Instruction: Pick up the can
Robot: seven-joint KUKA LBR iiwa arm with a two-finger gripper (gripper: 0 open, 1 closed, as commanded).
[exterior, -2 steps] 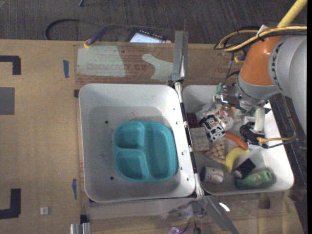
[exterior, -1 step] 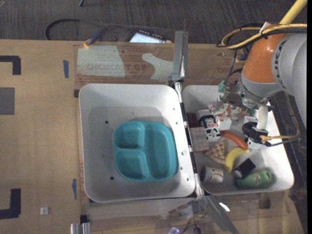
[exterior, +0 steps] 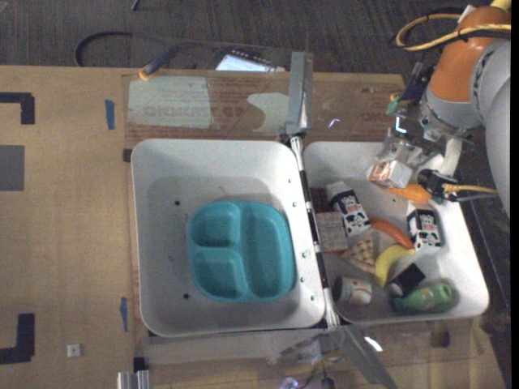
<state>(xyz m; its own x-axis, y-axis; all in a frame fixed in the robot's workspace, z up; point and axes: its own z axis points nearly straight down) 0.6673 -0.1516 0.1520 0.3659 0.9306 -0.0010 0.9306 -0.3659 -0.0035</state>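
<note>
**Over the right bin's far corner, the pincer hangs well apart from the can**

At the right side of the desk (exterior: 65, 241), two white bins sit side by side. The left bin (exterior: 154, 217) holds one thing, a teal divided tray (exterior: 241, 250). The right bin (exterior: 478, 286) is crowded, and that is where you work.

What looks like the can (exterior: 354, 291) is small and pale and lies on its side at the near edge of the right bin, close to the wall shared with the left bin. A yellow banana (exterior: 389, 262) is just beside it, and a green bottle (exterior: 423, 297) lies further right along the same edge. Two cow-print cartons (exterior: 349, 209) and a carrot (exterior: 409, 192) lie in the middle.

The arm (exterior: 466, 71) reaches in from the right, and its pincer (exterior: 403, 156) is over the bin's far right corner, just above a crinkled packet (exterior: 389, 172). You cannot tell whether the pincer is spread or pressed together, nor whether it touches the packet.

Judging by this, the pick is not yet begun: the can lies well apart from the pincer, across the bin. Lying on its side near a wall, it may roll or leave little room.
</note>
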